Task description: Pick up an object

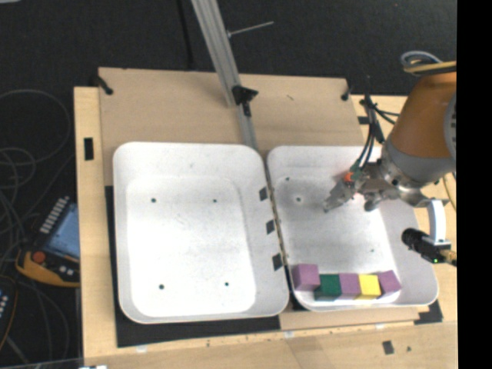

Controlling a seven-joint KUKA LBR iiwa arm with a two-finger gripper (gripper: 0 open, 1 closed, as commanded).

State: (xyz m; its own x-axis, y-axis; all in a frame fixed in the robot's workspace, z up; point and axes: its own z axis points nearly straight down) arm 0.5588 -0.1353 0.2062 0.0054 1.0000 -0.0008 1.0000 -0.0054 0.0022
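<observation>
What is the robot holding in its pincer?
Nothing. The pincer hangs over bare floor in the right bin, far from the blocks along its near edge.

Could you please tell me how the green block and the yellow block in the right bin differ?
The green block is dark green, while the yellow block is bright yellow. The green block sits nearer the left end of the row, next to the leftmost purple block; the yellow block sits nearer the right end. Both are small cubes lying along the right bin's near wall.

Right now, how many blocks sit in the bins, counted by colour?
Purple blocks: 3
Green block: 1
Yellow block: 1
Total: 5, all along the near edge of the right bin.
</observation>
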